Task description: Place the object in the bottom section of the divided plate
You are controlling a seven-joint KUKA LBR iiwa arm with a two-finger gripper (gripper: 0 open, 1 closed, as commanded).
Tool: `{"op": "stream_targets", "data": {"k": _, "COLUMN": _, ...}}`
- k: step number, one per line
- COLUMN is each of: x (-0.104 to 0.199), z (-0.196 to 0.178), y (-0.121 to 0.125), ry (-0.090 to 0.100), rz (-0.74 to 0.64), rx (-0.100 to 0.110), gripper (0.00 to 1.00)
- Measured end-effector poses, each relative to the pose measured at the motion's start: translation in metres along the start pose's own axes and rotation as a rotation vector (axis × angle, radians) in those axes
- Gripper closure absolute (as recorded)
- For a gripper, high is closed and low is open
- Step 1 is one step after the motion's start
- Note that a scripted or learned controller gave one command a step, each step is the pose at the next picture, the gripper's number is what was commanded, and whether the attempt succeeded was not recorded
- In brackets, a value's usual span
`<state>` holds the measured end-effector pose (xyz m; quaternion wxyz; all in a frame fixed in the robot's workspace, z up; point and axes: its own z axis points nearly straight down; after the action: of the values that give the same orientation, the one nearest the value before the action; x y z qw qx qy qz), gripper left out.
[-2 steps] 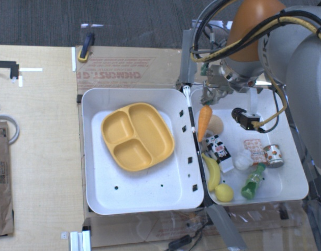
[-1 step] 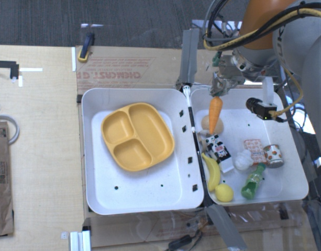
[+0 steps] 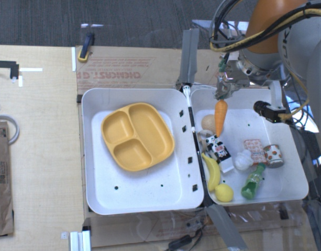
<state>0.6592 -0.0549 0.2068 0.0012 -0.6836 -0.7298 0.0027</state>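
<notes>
The claw gripped the carrot by its top, hanging over the right bin. Such a thin hold risked slipping before reaching the plate in the left bin.

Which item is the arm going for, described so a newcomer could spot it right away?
Look in the right-hand white bin, near its upper left corner beside the divider. The carrot hangs there upright below the gripper, above a beige ball. It is the one orange, tapering thing; the banana and lemon are yellow.
</notes>
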Motion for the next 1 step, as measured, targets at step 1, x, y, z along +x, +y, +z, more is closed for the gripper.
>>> {"op": "stream_targets", "data": {"k": 1, "x": 0.0364, "z": 0.0177, "y": 0.0027, "ry": 0.000, "rz": -0.312, "rx": -0.001, "gripper": 1.00}}
